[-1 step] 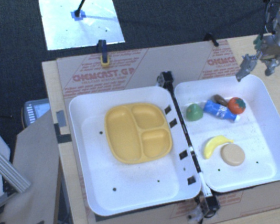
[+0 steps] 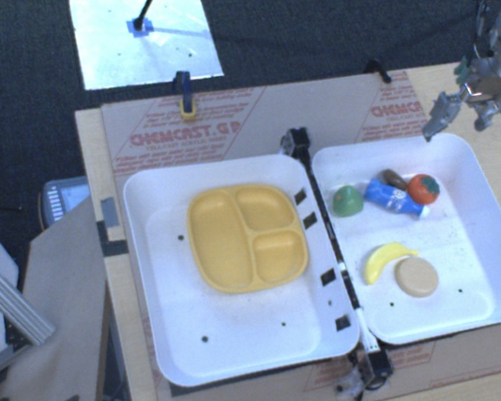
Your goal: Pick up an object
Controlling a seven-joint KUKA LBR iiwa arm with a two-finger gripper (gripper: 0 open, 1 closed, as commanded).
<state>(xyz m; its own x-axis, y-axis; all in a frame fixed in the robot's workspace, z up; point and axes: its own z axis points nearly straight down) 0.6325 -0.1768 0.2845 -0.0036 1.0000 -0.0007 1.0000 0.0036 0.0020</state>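
In the right bin lie a green ball, a blue packet with a brown piece at its top, an orange-red ball, a yellow banana and a tan round disc. My gripper hangs above the bin's far right corner, its two grey fingers spread apart with nothing between them. It stands well clear of the objects, up and to the right of the orange-red ball.
The left bin holds a yellow divided plate. A black hinge strip runs between the two bins. A cardboard sheet lies under both, with a yellow clamp at its far edge.
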